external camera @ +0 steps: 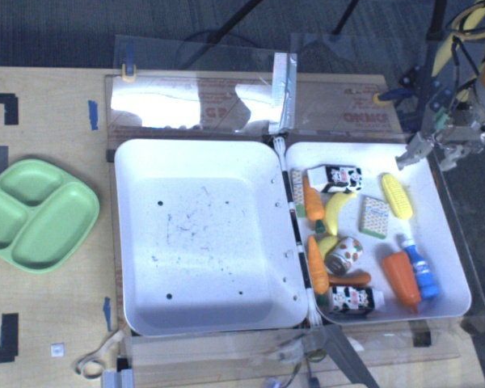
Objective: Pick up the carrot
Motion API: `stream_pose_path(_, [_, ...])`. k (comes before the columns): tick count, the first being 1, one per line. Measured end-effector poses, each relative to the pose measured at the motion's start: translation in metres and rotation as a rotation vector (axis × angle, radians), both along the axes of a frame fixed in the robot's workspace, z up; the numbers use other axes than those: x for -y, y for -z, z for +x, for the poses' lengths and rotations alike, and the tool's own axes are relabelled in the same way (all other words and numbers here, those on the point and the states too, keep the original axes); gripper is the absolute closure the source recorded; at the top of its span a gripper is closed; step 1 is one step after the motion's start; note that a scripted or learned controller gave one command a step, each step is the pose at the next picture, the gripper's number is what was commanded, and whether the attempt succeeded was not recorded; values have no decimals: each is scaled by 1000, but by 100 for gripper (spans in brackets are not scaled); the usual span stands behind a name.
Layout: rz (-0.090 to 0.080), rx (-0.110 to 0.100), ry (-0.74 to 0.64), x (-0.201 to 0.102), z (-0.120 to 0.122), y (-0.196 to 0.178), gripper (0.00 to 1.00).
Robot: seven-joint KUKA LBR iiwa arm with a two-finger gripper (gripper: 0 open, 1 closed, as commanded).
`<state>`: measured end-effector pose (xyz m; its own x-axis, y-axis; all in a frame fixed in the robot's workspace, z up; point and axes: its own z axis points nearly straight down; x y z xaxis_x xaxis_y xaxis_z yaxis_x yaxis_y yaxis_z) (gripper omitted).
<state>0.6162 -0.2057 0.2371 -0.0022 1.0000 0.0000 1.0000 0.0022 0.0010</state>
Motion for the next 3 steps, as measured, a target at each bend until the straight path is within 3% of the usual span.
stream_pose_path(1, [0,-1,-2,-18,-61,88,0])
stream_pose_path(2, [1,-2,-87,-64,-117,91,0])
stream_pose_path(3, [-1,1,24,-69,-112,44,0])
